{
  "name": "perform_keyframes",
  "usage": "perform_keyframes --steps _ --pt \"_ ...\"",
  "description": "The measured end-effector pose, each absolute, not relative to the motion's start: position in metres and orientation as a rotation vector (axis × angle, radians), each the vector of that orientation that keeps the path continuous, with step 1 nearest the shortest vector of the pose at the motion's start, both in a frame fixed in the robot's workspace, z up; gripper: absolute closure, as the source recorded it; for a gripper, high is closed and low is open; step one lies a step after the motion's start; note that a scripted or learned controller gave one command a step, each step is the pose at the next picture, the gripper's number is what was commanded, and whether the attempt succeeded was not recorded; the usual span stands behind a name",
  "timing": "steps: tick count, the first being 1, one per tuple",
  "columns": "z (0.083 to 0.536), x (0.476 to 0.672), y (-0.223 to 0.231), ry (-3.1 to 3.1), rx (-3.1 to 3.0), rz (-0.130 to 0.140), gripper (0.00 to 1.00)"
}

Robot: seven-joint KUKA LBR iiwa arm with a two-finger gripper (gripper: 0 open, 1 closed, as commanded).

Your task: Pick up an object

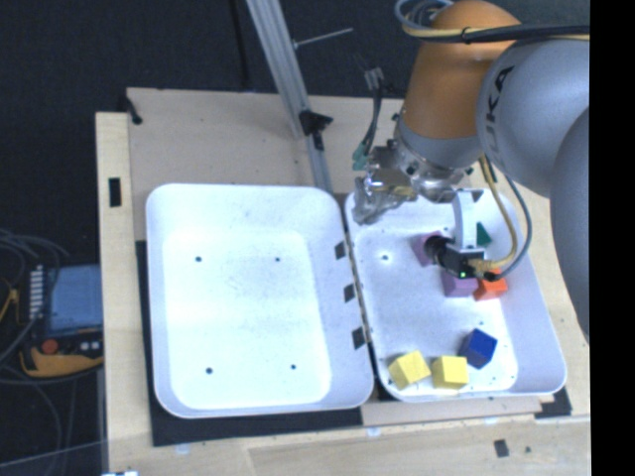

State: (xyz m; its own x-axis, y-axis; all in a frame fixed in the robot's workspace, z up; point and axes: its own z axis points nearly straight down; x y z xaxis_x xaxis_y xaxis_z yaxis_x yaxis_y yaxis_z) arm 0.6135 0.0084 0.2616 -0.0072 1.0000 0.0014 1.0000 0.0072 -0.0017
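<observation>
A yellow block (409, 369) and a second yellow block (449, 371) are seen side by side at the near edge of the right-hand bin (402, 305), with a blue block (478, 348) just behind them. Further back, a purple block (458, 285) is touched by a small orange piece (490, 288). The end effector (372, 198) is held at the bin's far left corner, well apart from the blocks; whether it is released or clenched cannot be told.

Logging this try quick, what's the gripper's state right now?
Gripper: cannot be told from this view; it sits at the right bin's far left corner.
</observation>
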Motion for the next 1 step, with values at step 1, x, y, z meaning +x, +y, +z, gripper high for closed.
perform_keyframes --steps 1 --pt "0.2486 0.5964 0.0583 -2.228 -2.212 0.001 1.0"
